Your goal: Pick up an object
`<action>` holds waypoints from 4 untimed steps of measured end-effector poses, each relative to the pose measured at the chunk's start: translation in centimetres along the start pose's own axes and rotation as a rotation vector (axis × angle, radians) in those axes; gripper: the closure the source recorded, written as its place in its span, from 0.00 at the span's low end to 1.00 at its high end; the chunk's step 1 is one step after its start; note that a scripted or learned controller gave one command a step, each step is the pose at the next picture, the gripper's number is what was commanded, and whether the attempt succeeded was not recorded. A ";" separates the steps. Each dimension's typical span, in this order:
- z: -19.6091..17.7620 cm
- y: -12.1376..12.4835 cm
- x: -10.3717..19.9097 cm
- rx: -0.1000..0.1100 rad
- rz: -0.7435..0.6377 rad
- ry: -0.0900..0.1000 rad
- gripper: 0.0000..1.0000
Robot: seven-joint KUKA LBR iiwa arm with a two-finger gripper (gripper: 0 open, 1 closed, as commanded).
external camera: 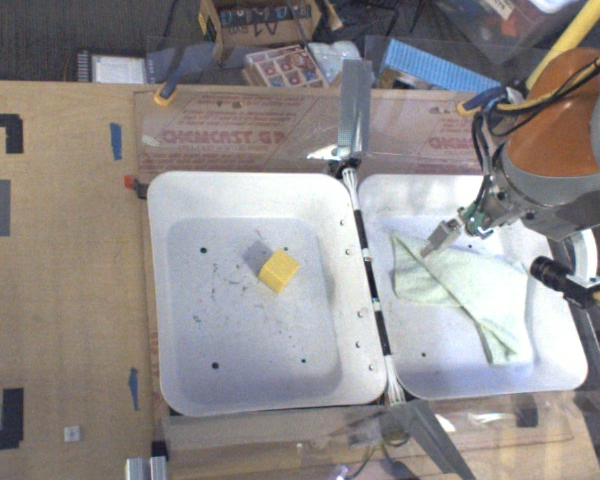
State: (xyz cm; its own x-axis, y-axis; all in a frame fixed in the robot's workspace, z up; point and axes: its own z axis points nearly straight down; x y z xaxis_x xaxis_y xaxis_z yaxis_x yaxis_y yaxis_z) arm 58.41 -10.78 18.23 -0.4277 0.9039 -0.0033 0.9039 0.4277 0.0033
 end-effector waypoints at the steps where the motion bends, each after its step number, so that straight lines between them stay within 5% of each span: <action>1: -2.2 0.4 9.2 0.002 -0.580 0.005 0.00; 2: -4.5 6.7 21.8 0.000 -0.064 0.002 0.00; 3: 6.4 8.3 26.3 -0.014 -0.051 -0.002 0.00; 4: 7.9 10.8 20.0 0.000 0.022 0.008 0.00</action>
State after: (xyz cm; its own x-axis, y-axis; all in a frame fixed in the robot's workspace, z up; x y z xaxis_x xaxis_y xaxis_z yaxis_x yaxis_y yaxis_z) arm 59.63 11.94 10.27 -0.4080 0.9129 0.0050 0.9130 0.4080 0.0033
